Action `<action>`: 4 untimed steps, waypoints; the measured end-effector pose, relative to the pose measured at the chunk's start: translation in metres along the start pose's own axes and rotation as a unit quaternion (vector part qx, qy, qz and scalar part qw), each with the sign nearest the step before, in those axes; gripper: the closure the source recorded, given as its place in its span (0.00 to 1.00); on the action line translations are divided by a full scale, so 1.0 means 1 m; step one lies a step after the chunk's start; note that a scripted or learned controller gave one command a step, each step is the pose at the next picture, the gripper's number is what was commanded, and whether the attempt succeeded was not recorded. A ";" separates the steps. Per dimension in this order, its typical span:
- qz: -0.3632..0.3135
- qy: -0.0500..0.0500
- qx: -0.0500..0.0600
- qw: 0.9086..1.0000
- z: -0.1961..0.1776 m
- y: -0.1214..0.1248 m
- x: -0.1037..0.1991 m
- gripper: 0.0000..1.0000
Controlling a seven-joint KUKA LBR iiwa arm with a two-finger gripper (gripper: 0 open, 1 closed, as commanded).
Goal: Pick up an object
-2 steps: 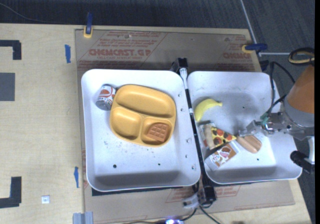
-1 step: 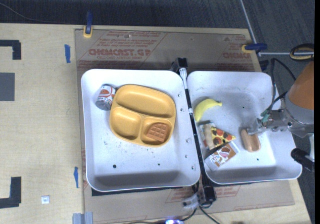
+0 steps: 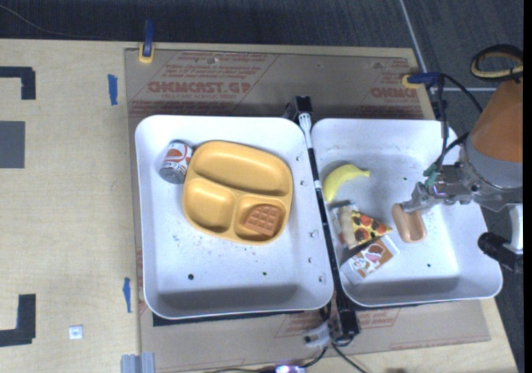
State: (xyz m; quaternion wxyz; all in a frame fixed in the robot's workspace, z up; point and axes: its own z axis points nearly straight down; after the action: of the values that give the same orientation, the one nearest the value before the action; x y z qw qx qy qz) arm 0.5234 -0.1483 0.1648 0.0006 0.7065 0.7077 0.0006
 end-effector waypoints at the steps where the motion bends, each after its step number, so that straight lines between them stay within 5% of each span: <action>1: 0.000 0.000 -0.001 1.000 -0.020 0.013 0.068 1.00; 2: 0.000 0.000 -0.001 1.000 -0.020 0.013 0.067 0.00; 3: 0.002 -0.001 -0.001 1.000 0.059 0.004 0.034 0.00; 4: 0.004 -0.007 -0.022 1.000 0.068 -0.032 0.052 0.00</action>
State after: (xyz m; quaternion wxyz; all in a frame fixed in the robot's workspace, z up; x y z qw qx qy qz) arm 0.4918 -0.0963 0.0969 0.0205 0.7095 0.7044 0.0112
